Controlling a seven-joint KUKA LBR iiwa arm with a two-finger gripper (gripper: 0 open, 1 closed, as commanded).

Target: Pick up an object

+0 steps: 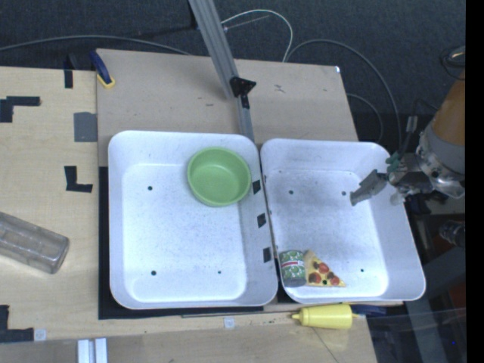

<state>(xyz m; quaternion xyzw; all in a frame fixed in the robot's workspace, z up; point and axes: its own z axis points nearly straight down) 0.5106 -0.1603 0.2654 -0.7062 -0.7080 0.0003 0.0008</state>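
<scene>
A green bowl (219, 176) sits upright in the left bin (136, 225), near its back right corner. In the right bin (378, 278), at the front left, a small green-and-white packet (292, 268) lies against a toy pizza slice (323, 273). My gripper (370, 186) hangs over the right side of the right bin, reaching in from the arm's orange-banded wrist (454, 119). It is well back and to the right of the packet and pizza slice, and I see nothing in it.
A yellow squeeze bottle (327, 316) lies on the bench just in front of the right bin. A clear plastic container (30, 242) lies left of the left bin. A slanted metal pole (215, 40) comes down to the gap between the bins at the back.
</scene>
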